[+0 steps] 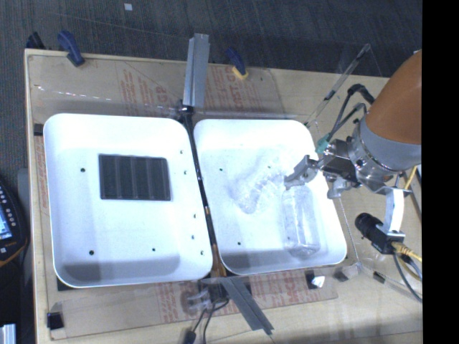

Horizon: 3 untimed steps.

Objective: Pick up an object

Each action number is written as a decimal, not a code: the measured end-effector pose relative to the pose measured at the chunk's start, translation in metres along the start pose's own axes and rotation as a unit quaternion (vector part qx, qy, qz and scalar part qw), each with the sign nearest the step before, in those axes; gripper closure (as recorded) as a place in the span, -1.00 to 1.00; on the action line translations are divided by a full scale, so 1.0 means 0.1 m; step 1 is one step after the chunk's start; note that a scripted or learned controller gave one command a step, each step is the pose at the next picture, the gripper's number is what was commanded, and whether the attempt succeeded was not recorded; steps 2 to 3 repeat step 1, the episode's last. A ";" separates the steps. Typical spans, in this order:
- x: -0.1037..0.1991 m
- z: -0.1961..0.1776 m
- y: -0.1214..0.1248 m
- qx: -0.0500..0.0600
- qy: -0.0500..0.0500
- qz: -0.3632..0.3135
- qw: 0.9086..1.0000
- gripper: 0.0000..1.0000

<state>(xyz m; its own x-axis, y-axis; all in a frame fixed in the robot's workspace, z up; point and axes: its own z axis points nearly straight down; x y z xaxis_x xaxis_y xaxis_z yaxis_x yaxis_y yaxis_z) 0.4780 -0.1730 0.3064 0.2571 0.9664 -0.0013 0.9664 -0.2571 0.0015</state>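
My gripper (314,175) hangs over the right side of the right bin (215,149), reaching in from the right. Just below it lies a clear plastic bottle (300,222), lengthwise along the bin's right wall. To the gripper's left, a crumpled clear plastic piece (252,185) rests in the middle of the same bin. The gripper's tip sits above the bottle's upper end, and nothing shows in its grasp. A dark ribbed rectangular block (135,177) lies flat in the left bin (57,213).
A grey metal bar (196,70) stands at the back between the bins. Blue clamps (72,49) hold the bench's far edge. A clear panel edge and rods (344,70) rise behind the right bin.
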 end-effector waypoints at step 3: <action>-0.21 0.12 0.04 0.002 0.001 -0.200 0.980 -1.00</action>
